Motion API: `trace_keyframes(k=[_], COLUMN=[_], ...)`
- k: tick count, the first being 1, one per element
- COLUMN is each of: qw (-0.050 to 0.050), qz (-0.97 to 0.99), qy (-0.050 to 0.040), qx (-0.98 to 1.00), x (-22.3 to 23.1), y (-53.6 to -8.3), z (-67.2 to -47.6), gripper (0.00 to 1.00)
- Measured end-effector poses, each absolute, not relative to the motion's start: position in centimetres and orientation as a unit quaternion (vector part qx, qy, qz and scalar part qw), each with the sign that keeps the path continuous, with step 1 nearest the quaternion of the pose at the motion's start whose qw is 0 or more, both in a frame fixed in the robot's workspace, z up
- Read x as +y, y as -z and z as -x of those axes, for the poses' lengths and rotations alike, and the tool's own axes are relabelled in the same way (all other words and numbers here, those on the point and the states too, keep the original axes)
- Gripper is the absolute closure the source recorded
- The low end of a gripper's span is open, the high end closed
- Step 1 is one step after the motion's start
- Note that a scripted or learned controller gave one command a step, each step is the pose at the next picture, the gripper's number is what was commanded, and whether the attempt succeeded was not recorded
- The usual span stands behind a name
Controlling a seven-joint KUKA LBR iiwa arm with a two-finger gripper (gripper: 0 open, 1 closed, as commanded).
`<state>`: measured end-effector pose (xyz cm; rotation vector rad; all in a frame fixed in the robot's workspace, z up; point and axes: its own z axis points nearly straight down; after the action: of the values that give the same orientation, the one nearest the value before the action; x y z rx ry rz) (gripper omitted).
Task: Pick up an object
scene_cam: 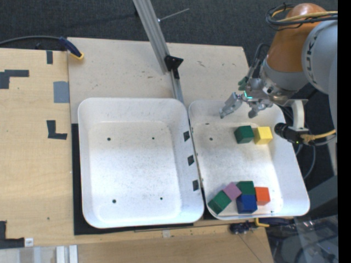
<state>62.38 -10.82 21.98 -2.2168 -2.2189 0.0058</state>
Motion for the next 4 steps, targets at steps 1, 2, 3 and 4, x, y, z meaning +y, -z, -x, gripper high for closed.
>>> trace_keyframes(k=[1,2,3,4], qw=[0.001,0.002,0.002,0.002], qz=[0.706,0.707,0.706,0.706], qy=[-0.0004,-0.0024,-0.0024,-0.0023], qx=[-0.708,-0.708,-0.708,-0.708], x=[-10.8,-10.8,-10.0,-10.0], y=[-22.3,-17.9,-11.9,-9.0], z=[-62.5,-62.3,-62.7,-62.6], gripper=[0.00,0.00,0.00,0.00])
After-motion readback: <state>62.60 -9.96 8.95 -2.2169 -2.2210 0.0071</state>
